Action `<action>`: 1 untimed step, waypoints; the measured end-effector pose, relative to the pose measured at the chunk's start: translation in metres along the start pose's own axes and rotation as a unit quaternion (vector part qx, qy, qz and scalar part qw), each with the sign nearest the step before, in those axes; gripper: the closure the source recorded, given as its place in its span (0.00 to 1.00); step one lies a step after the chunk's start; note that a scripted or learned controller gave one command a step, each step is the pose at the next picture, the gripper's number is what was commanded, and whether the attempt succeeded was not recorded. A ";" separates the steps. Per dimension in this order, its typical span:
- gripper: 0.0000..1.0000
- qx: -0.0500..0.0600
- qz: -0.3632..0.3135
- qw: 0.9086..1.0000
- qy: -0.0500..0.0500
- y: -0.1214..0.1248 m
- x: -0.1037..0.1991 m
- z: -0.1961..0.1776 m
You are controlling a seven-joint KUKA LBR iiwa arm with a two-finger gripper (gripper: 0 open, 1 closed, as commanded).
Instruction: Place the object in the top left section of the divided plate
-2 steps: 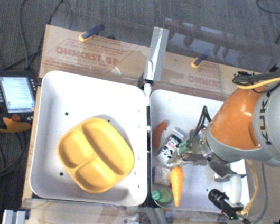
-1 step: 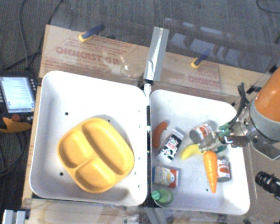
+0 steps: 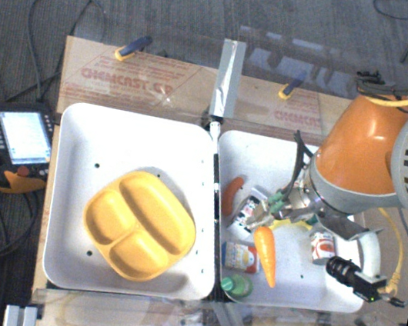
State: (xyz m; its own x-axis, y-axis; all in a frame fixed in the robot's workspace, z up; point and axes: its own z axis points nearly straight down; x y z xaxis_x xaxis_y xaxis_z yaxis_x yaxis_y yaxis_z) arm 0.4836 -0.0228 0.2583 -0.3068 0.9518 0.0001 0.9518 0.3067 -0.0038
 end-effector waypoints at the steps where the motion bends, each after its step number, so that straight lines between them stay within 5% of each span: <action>1: 1.00 0.001 0.056 0.998 0.000 0.027 0.069 0.051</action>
State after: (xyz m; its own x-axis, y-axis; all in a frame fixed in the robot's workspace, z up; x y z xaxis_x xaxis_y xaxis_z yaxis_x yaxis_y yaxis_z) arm 0.4878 0.0508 0.2069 -0.1988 0.9800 -0.0003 0.9800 0.1988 -0.0054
